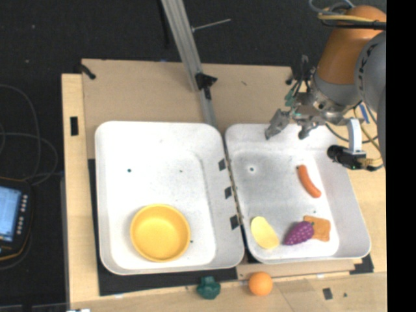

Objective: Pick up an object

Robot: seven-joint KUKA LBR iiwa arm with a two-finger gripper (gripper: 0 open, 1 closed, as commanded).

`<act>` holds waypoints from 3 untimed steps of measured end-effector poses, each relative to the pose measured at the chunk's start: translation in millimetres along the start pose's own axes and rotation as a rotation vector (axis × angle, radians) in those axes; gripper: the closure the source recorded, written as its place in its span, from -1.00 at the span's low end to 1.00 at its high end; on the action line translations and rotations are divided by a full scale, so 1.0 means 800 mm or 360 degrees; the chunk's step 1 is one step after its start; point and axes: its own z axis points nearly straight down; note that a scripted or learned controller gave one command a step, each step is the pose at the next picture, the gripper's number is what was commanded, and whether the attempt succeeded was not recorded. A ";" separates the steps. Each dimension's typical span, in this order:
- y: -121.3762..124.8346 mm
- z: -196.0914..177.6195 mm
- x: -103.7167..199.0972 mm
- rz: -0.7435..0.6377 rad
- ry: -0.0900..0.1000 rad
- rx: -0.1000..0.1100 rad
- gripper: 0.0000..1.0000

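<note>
Robotics lab: arm (348, 51) over white bins (162, 148) on plywood bench (130, 77), teach pendant (10, 216) with cables alongside.

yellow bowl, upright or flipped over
Upright: the yellow bowl in the left bin shows its open hollow and rim facing up.

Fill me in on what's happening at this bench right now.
A grey and orange robot arm reaches in from the right, and its gripper hangs open over the back edge of the right bin, with nothing between its fingers. That bin holds a sausage, a bunch of grapes, an orange piece touching the grapes, and a pale yellow piece. The left bin holds a yellow bowl. An orange ball and a small green thing lie on the bench in front of the bins. Nothing has been picked up yet.
</note>
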 end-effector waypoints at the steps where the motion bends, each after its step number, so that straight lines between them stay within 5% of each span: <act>1: 0.000 0.000 0.000 -0.0001 -0.0001 0.0001 -1.00; 3: 0.002 0.137 0.007 0.0003 -0.0001 0.0010 -1.00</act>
